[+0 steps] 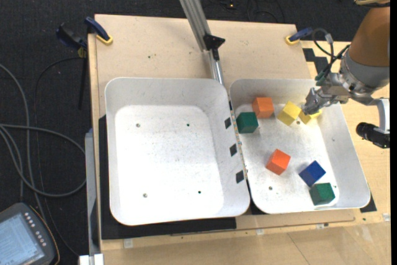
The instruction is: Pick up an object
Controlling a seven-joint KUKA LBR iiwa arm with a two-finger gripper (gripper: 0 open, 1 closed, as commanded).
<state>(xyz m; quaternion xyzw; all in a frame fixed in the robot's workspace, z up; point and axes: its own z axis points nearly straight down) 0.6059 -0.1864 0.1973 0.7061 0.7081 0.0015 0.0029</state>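
In the right bin [347, 152], my gripper [315, 103] hangs near the far right side, reaching in from the right. A small yellow block [307, 115] lies right at its tip, partly hidden by it. A larger yellow block [288, 113] sits just to the left of that one. Further left are an orange block [263, 107] and a dark green block [247, 122]. Nearer the front lie another orange block [278, 161], a blue block [312, 172] and a green block [322, 193].
The left bin [118, 133] stands beside the right one, with their rims meeting at the middle. A metal pole [189, 0] slants in from the top down to the bins' shared edge. Clamps [99, 31] sit at the bench's far corners.
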